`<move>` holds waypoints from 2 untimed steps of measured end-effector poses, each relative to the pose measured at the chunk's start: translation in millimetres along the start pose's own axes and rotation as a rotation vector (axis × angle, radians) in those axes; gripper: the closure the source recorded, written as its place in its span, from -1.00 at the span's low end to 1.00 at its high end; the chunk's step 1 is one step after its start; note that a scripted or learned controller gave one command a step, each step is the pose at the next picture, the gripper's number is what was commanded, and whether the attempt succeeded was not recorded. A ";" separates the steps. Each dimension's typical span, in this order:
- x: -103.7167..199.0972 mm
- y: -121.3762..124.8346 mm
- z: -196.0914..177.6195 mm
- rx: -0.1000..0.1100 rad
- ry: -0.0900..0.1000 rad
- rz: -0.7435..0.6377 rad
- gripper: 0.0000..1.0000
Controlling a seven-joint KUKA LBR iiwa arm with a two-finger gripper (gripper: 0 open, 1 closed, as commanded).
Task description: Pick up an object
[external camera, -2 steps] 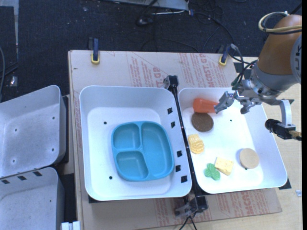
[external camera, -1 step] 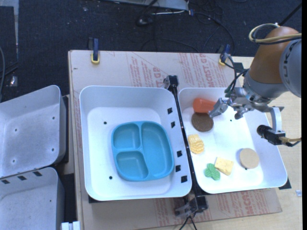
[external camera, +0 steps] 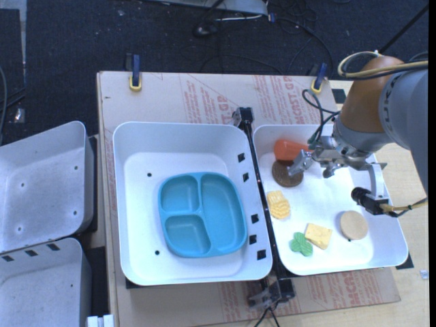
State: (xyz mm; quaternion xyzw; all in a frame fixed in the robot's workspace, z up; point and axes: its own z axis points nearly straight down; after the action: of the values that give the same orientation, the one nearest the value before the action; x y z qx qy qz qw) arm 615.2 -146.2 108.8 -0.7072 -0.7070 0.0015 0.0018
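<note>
reaching into the right shallow white plastic bin (external camera: 392,247) from the right, with the grey metal fingers (external camera: 306,161) spread open and gripping nothing. hanging just beside the flat round brown disc (external camera: 287,174) and the smooth orange-red piece (external camera: 289,147), likely lining up for a grab. lying nearer the front: bumpy yellow piece (external camera: 278,205), yellow wedge (external camera: 317,235), little green lump (external camera: 300,244), tan round disc (external camera: 353,225). sitting in the left bin: smooth blue plastic tray with three parts (external camera: 201,214).
</note>
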 end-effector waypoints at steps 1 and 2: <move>-0.3 1.6 -14.4 -0.006 -0.001 0.000 1.00; -6.8 -0.8 -60.3 -0.010 -0.002 0.001 1.00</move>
State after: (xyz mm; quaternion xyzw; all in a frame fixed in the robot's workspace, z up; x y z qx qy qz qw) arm 614.6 -153.1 169.1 -0.7075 -0.7067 -0.0012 -0.0026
